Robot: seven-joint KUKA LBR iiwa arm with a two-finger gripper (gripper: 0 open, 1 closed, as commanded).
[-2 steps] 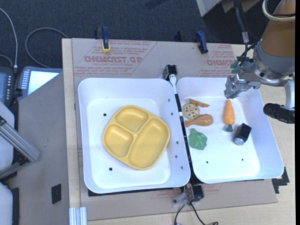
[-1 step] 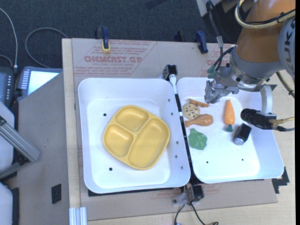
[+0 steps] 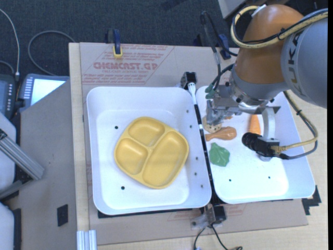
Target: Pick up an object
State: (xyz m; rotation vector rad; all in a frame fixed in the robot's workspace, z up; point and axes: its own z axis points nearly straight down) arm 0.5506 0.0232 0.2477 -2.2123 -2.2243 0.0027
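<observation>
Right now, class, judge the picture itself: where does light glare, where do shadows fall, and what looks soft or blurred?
Camera view: even overhead light; mild glare on the arm's orange band; the left bin looks bright, nearly washed out; the yellow divided plate casts only a faint shadow; the arm shades the right bin around the gripper, where the small items look soft and hard to make out.

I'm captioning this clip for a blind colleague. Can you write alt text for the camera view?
The gripper hangs low in the right bin over a tan drumstick, beside a green toy and an orange piece. The left bin holds a yellow divided plate.
</observation>
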